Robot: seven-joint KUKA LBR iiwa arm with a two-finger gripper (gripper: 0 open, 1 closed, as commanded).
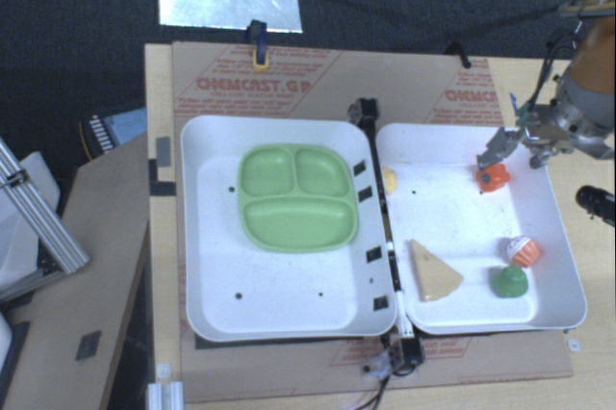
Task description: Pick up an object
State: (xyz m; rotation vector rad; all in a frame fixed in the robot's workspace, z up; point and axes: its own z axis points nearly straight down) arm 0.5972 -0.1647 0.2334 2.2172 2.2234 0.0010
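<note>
Pincer [502,151] open, empty, just above red tomato toy [492,177] in right bin [568,302]. Looks light, rigid, rounded, maybe slippery: grip across middle.

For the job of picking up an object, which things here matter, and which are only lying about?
For the job:
- gripper, above the right bin
- red-orange object, just beside the gripper
- tan wedge
- green ball
- orange and white object
- small yellow piece

Lying about:
- green divided plate in the left bin

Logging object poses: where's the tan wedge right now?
The tan wedge lies in the right bin, near its front-left corner, left of the green ball.
</note>
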